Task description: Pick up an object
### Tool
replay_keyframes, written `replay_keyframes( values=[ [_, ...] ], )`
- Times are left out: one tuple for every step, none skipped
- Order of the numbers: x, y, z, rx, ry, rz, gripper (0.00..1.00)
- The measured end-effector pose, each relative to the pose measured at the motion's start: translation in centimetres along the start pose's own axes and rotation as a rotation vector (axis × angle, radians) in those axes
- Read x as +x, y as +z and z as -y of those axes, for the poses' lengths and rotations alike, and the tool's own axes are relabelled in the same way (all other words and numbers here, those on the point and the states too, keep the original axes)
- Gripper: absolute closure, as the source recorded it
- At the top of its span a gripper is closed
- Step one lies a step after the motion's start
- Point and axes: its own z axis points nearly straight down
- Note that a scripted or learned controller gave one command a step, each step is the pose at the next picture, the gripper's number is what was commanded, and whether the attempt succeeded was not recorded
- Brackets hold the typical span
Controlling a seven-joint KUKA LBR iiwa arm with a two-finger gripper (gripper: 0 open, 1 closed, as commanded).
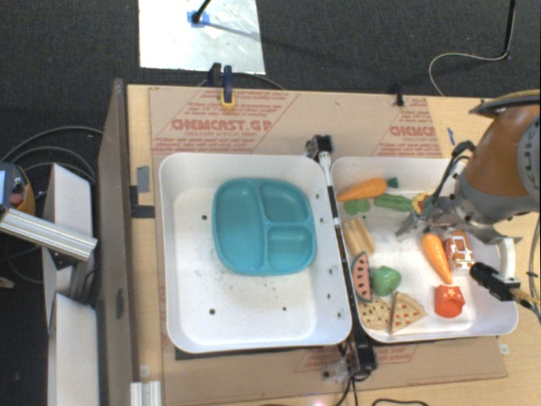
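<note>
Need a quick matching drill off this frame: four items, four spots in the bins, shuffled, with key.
Items:
1. blue divided plate
2. watermelon slice
3. red block
4. pizza slice

Places:
A. right bin, front edge, between the watermelon and the red block
B. middle of the left bin
C. right bin, front right corner area
D. right bin, against the divider wall on its left side

Pairs: 1-B, 2-D, 3-C, 4-A

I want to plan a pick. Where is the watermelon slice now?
The watermelon slice lies in the right bin, at its left wall, beside the green pepper and below the bread.
</note>
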Motion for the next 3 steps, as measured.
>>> replay_keyframes(
  values=[
    [0.7,1.5,-5.2,0.013,-0.001,-0.002,0.0],
    [-3.0,1.2,-3.0,-0.005,-0.002,-0.004,0.0],
    [-0.6,1.9,1.7,0.009,0.002,-0.002,0.0]
  ],
)
